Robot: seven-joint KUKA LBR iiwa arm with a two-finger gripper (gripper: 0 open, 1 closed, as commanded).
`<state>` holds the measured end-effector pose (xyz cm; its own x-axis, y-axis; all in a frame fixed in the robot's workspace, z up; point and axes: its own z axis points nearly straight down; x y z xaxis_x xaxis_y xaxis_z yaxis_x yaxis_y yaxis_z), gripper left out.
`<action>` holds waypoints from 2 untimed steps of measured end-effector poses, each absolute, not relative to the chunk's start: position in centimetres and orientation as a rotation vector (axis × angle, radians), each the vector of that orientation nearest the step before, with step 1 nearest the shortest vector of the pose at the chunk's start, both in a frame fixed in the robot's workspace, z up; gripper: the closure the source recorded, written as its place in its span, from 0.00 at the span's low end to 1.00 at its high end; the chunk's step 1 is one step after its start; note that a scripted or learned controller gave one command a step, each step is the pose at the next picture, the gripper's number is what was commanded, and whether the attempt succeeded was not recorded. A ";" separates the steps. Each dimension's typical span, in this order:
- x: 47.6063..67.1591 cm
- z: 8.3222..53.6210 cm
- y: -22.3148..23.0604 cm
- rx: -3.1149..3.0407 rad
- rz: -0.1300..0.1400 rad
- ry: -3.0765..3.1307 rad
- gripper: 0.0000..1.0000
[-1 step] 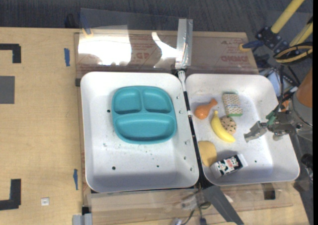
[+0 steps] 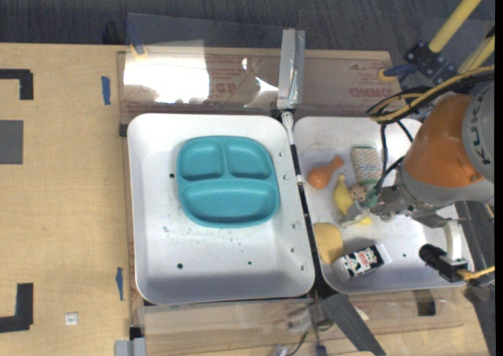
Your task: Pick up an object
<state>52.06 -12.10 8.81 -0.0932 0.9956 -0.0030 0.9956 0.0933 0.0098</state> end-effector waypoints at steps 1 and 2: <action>52.2 9.9 -12.1 2.109 0.013 2.312 1.00; 52.1 9.8 -12.1 2.110 0.011 2.313 0.00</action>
<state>52.12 -12.13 9.84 -0.0913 0.9958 -0.0030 0.9957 0.0913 0.0125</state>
